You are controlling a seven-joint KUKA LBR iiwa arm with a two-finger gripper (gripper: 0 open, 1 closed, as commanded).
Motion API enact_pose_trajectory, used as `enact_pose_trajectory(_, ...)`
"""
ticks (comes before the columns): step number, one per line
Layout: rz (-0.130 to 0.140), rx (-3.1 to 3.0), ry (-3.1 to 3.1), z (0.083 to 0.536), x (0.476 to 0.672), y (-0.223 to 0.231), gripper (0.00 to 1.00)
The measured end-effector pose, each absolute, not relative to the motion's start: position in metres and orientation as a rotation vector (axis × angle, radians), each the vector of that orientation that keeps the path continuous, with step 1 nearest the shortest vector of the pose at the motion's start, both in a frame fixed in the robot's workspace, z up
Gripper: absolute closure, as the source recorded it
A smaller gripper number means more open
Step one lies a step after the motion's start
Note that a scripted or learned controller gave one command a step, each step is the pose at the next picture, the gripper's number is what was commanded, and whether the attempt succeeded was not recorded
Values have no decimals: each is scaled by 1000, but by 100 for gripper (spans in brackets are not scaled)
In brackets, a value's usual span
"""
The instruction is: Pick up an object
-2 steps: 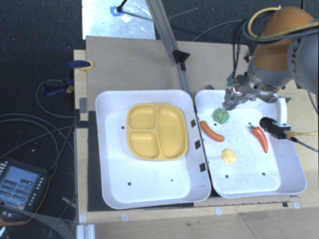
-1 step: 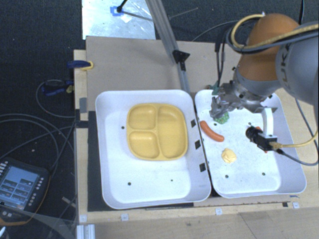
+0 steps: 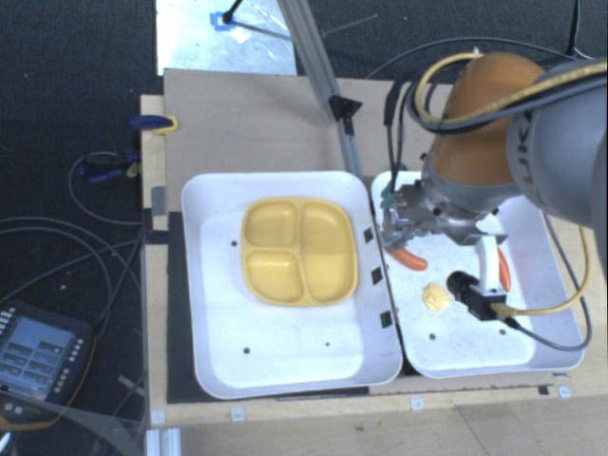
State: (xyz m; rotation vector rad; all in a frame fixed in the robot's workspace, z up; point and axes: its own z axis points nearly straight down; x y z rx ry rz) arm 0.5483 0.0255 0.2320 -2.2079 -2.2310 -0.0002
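Observation:
The right bin [image 3: 532, 350] holds an orange sausage-shaped piece [image 3: 409, 258] near its left wall. A small pale yellow lump [image 3: 436, 298] lies just below that piece. Further right is a long white and red item [image 3: 496, 266], partly hidden by the arm. My gripper [image 3: 394, 222] hangs low over the bin's upper left corner, just above and left of the orange piece. Nothing shows between it and any object. The arm's orange band [image 3: 484, 122] covers the back of the bin.
The left bin [image 3: 218, 350] holds a yellow divided plate [image 3: 299, 251]. A black cable plug [image 3: 469, 291] and a yellow cable hang from the arm over the right bin. A grey pole [image 3: 318, 55] slants across the back. Cables and a pendant [image 3: 38, 350] lie off the bench, left.

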Motion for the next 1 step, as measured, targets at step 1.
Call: enact_pose_trajectory(1,-3,-2206,-2233,242,525,71,100)
